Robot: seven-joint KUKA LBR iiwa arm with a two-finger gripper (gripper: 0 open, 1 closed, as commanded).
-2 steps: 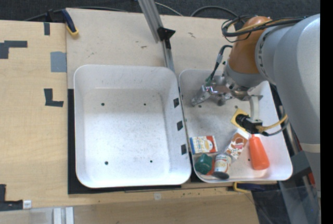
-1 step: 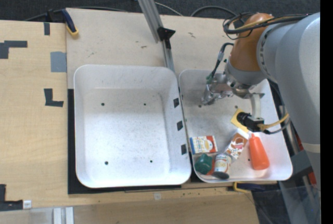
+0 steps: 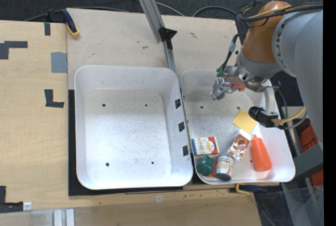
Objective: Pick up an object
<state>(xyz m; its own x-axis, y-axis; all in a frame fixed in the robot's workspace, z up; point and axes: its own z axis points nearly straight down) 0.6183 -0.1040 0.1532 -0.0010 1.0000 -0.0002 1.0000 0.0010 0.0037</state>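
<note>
Pale wooden table, two white bins side by side, left bin, right bin, grey tape patch

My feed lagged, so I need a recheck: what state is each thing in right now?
claw: above right bin's far end, nothing visibly held
orange bottle: lying flat
small can: upright
yellow block: lying flat
small carton: lying flat
left bin: holds nothing
</note>
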